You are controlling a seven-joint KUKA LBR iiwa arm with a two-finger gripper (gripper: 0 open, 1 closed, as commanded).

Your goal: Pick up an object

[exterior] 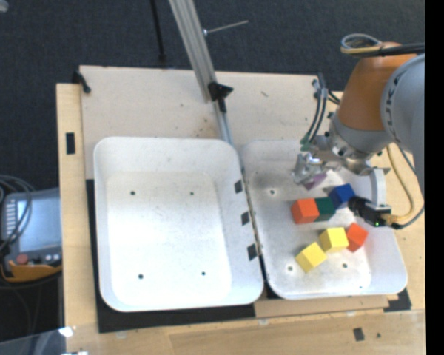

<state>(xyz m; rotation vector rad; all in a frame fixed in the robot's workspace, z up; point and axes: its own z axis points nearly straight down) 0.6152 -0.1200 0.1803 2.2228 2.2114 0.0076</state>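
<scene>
Camera view is showing the arm (377, 102) reaching in over the right bin (281, 272), with the gripper (308, 170) hanging low above the bin's upper part; something small and purplish (317, 177) is sitting right at its tip, but whether that thing is being held or merely lying beneath I cannot tell, and the tool's state is likewise not readable from here.

Blocks are lying in a loose cluster just below and to the right of the gripper — an orange block (305, 211) touching a green block (325, 208), a blue block (342, 194) just beside that, then two yellow blocks (333, 239) (310, 257) and a red block (357, 237) nearer the front; the left bin (111, 161) is standing beside.

Judging by their looks, these blocks are being small, light and rigid — likely wood or plastic, not fragile; smooth faces may be slipping a little under a weak pinch. Best hold is across two opposite flat faces, squarely; the orange one is seeming the easiest, its left side standing free, though the green neighbour is crowding its right face.
</scene>
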